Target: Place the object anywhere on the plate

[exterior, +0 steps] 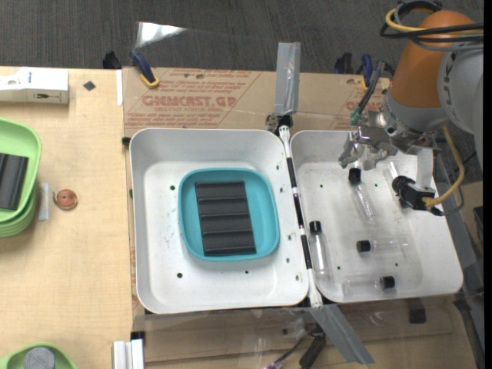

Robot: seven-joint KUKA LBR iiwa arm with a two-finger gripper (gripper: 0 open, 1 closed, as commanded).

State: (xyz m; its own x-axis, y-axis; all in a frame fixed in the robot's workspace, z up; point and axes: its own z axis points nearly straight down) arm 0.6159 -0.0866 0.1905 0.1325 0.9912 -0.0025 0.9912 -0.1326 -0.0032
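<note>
A teal plate (265, 229) with a dark ridged insert (224, 217) lies in the left white bin (154, 229). Several clear tubes with black caps lie in the right white bin (438, 275): one along its left wall (316, 250), one near the middle (364, 245), one at the front (387, 283). A further capped tube (359, 192) lies slanted in the bin's back part. My gripper (360, 154) hangs over the back of the right bin, just above that tube's black cap. I cannot tell whether it touches the tube.
A green tray (23, 148) sits at the bench's left edge, with a small round copper piece (66, 199) beside it. A cardboard sheet (200, 98) lies behind the bins. A metal divider (287, 83) rises between them at the back.
</note>
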